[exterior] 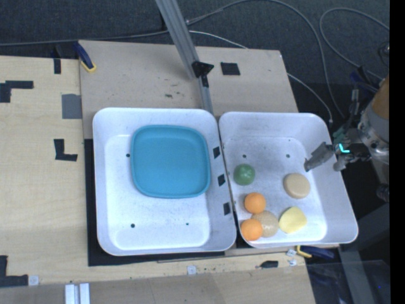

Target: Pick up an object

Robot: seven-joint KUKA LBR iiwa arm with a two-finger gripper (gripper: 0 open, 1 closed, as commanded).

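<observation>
Six small rounded objects in the right shallow white bin (316, 128), all in its near half. Dark green ball (244, 174) nearest the bin's left wall, by the middle of that wall. Orange ball (255, 202) just nearer than the green one. Second orange ball (251, 229) at the near left corner, touching a pale beige rounded lump (266, 223) on its right. Yellow rounded piece (293, 220) just right of that lump, close to the near edge. Tan flattened oval piece (296, 185) farther back, toward the right wall.

Two-finger gripper (324, 157) over the right rim of that bin, beyond and to the right of the tan oval, well clear of it. Two dark fingers (316, 156) seen pointing left into the bin, apparently slightly spread, though the gap hard to judge at this angle; nothing between them, nothing touched. Small teal light on the gripper body. Grey arm with orange band (381, 103) at the right.

Left shallow white bin (104, 170) touching the right one along the shared middle edge. Inside it a light blue square plate with rounded corners (170, 161), lying flat toward the far half.

Both bins on a light wooden bench (145, 75) marked with black tape pieces.
</observation>
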